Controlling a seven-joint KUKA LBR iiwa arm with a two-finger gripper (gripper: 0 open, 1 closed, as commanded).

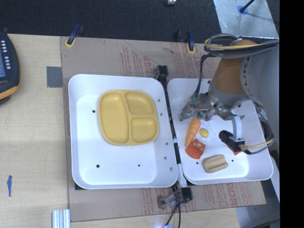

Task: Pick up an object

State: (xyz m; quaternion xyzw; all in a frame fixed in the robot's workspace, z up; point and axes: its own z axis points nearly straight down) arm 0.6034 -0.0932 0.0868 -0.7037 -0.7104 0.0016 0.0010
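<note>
The pincer [197, 109] is seen low in the right bin [256, 172], just above the carrot [192, 130]; its state cannot be told. Nothing is seen to be lifted, so the pick is judged not yet done. The egg [204, 133], red piece [195, 149] and bread roll [214, 163] lie nearby.

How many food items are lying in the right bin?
4, all in the right bin: a carrot, an egg beside it, a red piece below the carrot, and a bread roll nearest the front. The arm may hide more.
</note>
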